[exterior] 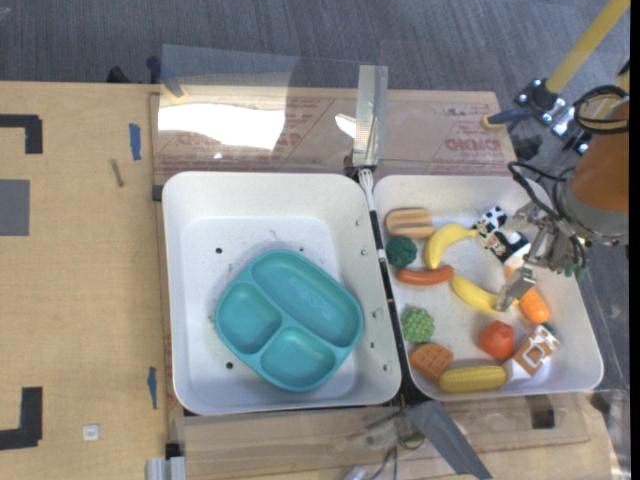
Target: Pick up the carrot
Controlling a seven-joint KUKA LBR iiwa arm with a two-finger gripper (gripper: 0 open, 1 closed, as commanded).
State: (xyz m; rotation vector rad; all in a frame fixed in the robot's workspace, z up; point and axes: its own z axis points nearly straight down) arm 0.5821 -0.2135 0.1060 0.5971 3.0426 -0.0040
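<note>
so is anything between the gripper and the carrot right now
Nothing visible does. The gripper hangs just left of the carrot in the right bin; the banana lies on the gripper's other side.

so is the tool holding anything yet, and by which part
Cannot be told: the tool sits right beside the carrot in the right bin, but no grip shows.

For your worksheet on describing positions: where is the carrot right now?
The carrot lies in the right bin, near its right wall, just right of the gripper and above the tomato.
</note>
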